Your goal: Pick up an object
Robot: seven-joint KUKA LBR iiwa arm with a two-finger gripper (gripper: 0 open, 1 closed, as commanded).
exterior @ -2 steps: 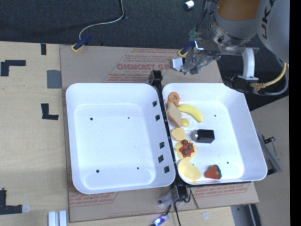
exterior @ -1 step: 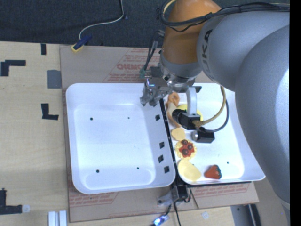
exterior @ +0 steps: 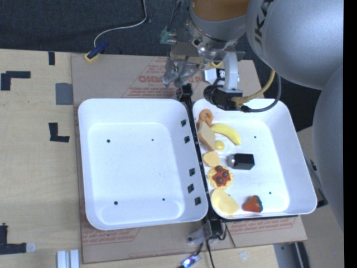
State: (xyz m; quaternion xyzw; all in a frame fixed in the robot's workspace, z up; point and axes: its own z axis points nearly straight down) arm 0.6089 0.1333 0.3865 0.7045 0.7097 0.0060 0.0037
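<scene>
The big grey arm [exterior: 301, 27] hangs above the bins, its gripper [exterior: 179, 74] raised behind them, grip unclear, so the banana [exterior: 226, 133] lies untouched in the right bin [exterior: 279, 149].

- i'm getting even, fairly bright overhead light; the two white bins [exterior: 134, 166] are reading near blown-out, with soft shadows along their inner walls.
- the arm [exterior: 295, 32] is looming close and looking soft, out of focus.
- the whole frame is looking slightly grainy.
</scene>
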